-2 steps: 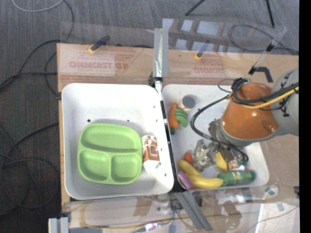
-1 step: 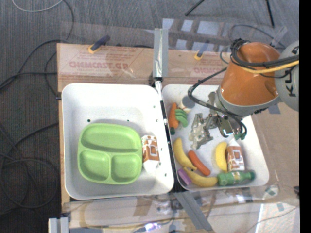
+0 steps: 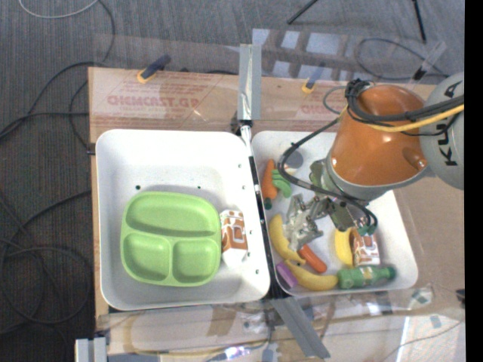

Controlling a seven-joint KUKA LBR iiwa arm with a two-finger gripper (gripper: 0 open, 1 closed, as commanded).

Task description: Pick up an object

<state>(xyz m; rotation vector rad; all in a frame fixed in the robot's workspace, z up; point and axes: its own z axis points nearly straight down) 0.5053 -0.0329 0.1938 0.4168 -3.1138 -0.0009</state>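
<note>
Two white bins sit side by side before you. The gripper (image 3: 302, 228) hangs low in the right bin (image 3: 404, 236), over the bananas (image 3: 281, 236) and an orange carrot (image 3: 312, 259) near its front edge; whether it grips anything, you cannot tell. The orange wrist hides the bin's middle. A green tray (image 3: 172, 238) fills the left bin (image 3: 136, 153).

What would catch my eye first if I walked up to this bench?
Probably the big orange band of the robot arm, looming over the right bin, with its metal gripper hanging low among a jumble of toy food there: yellow bananas, a carrot and a green bottle. Next, the bright green divided plate lying in the left bin, with a small orange-and-white carton right beside it.
</note>
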